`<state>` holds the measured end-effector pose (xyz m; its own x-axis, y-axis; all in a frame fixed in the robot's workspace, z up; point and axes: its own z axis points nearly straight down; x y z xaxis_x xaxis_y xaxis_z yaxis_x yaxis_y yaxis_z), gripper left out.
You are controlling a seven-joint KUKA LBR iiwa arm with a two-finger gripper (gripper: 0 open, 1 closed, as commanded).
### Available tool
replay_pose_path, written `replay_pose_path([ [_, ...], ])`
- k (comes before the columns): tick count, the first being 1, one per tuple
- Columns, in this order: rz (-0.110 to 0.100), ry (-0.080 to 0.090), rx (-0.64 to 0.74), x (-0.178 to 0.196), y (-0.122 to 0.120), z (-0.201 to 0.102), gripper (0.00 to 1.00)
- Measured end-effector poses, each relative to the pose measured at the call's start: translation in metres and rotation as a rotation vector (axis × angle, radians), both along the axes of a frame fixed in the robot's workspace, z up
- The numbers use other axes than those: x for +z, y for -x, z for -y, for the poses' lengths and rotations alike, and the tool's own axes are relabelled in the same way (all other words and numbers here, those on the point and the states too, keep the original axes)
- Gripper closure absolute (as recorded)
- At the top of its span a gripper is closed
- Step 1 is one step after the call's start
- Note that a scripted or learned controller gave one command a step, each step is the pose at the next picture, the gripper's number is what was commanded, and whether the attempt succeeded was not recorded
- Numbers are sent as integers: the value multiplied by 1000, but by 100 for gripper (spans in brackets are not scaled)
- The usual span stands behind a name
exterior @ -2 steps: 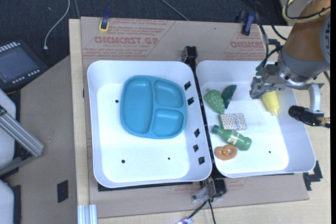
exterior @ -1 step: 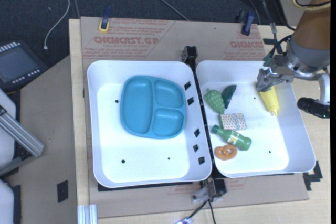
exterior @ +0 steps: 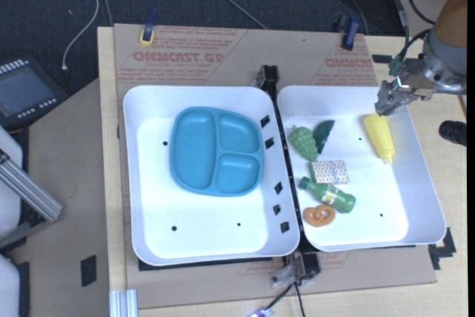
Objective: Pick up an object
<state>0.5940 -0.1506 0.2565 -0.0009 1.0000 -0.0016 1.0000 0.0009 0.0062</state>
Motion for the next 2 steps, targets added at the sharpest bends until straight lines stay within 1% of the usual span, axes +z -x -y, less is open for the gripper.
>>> replay_pose_path([
  [1, -7, -3, 4, -12, -13, -54, 100],
  [2, -7, -4, 4, -16, -21, -98, 100],
])
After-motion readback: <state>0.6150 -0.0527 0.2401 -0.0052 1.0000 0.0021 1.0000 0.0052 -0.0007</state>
